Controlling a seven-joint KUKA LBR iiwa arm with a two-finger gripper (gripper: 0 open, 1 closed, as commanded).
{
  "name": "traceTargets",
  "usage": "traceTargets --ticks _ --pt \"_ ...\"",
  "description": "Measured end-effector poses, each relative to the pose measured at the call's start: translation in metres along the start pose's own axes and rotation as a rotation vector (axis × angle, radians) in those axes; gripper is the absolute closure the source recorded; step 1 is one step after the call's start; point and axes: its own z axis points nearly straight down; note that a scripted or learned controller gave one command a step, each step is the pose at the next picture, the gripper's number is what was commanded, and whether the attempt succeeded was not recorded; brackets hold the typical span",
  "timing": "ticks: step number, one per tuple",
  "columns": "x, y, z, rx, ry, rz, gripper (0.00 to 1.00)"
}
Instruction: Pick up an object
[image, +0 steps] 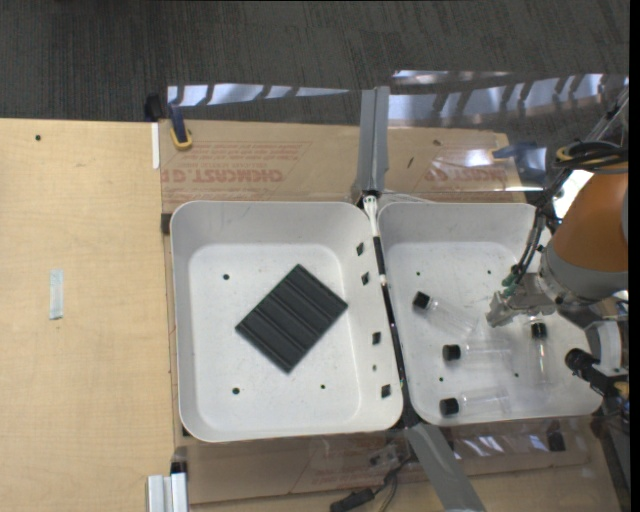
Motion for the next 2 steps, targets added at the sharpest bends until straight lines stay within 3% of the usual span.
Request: traceTargets --ticks 1,2 --pt "0.0849 0.0646 -0.0914 -0.001 -0.002 -0.017 1.00" --pt "0.0848 0.0645 -0.0914 0.000 -0.003 -0.018 0.00"
